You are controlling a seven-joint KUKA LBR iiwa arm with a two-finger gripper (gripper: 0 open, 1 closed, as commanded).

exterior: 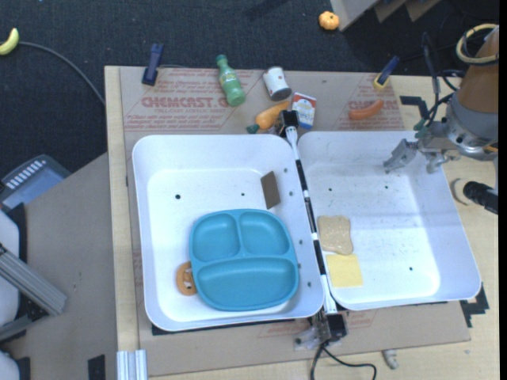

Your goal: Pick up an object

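Over the right bin's far right corner, the fingers hang spread apart, gripping nothing.

Layout relative to the divided tray, which lies in the left bin. A pretzel touches its left edge; a small block lies behind it. To its right, in the right bin, lie a bread slice and a cheese slice.

Grey arm reaches from right (tool low).

Pincer hovers over right bin, above bread slice
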